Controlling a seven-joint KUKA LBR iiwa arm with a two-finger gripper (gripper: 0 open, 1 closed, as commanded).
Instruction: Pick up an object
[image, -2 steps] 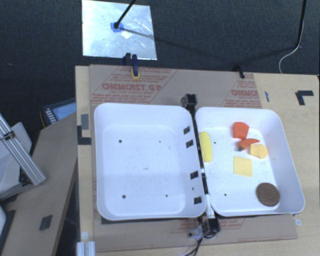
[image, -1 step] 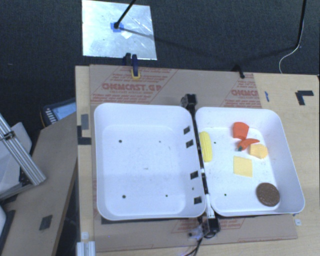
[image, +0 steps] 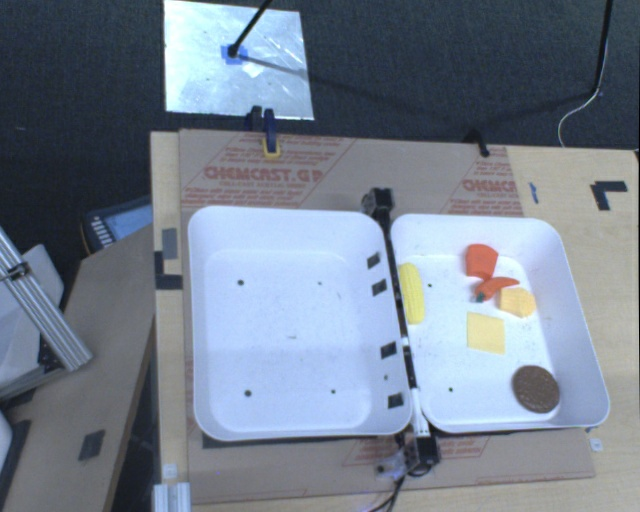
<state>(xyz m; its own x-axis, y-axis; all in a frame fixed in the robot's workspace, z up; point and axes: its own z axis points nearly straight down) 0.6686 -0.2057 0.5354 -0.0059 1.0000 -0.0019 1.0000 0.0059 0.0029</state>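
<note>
We see two white bins side by side on the bench (image: 330, 165). The right bin (image: 575, 330) holds five things: a corn cob (image: 411, 292) against its left wall, an orange piece (image: 481, 260) near the far side, a small carrot (image: 493, 288) just below it, a cheese wedge (image: 518, 302), a yellow slice (image: 487, 332) and a brown cookie (image: 536, 388) near the front corner. We cannot tell the end effector's state.

Arm pose: can't tell from this frame. Same for wrist angle and gripper state, so no body data to log here.
</note>
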